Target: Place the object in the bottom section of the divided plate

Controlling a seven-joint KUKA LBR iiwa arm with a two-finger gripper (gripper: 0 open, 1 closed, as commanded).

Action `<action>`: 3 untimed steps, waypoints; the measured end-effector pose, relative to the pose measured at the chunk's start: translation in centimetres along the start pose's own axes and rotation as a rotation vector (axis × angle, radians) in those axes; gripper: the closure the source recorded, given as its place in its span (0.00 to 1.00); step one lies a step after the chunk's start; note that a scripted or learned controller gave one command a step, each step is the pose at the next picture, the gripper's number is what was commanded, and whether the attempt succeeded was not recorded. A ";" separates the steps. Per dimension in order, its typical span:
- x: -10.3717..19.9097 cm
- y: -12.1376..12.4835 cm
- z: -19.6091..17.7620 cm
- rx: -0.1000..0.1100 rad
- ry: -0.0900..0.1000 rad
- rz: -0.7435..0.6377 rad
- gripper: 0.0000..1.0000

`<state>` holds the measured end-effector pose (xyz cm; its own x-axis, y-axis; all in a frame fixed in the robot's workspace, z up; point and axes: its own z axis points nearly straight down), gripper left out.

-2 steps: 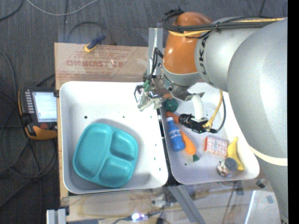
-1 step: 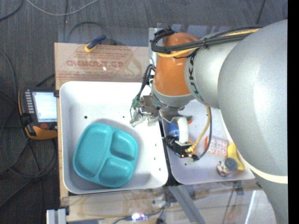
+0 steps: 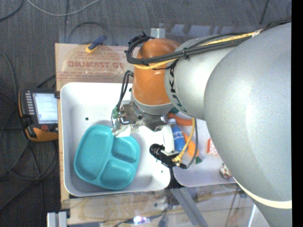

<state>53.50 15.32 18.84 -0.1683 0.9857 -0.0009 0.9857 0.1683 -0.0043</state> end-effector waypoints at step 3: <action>6.4 -2.3 9.6 -0.015 0.006 0.317 0.00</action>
<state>50.10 21.18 9.25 0.1471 0.9891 0.0055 0.9891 -0.1472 0.0097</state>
